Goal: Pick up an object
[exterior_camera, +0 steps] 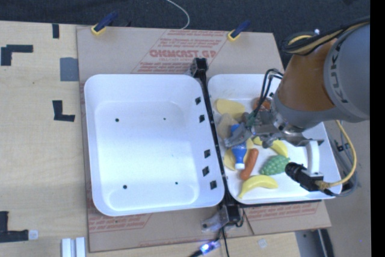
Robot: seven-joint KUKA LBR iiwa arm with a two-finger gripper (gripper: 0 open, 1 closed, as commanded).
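Left of the black divider [207, 129] we see the left bin [108, 99] with open floor; right of it, the banana [258, 184], carrot [249, 164] and green fruit [274, 165] crowd together.

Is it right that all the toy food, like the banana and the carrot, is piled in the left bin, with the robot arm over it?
Not quite. The camera view shows the banana, the carrot and the other toy food in the right bin, not the left bin. The robot arm does reach over that pile.
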